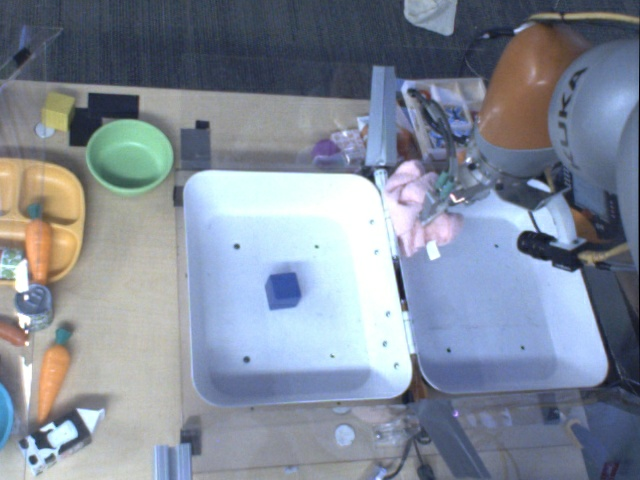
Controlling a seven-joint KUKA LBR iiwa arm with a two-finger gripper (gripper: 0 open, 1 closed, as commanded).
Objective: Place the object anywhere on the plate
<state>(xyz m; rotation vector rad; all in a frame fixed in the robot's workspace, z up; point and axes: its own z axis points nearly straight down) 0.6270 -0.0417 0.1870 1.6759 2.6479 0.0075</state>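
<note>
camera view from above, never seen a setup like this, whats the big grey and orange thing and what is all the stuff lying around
This is one camera looking down at a slant on a workbench. The grey and orange thing is a robot arm reaching in from the right. Its pincer is down at a pink cloth in the right white bin; whether it grips the cloth is unclear. The left white bin holds a small blue cube. On the bench to the left lie a green bowl, a yellow divided plate and toy carrots.
</note>
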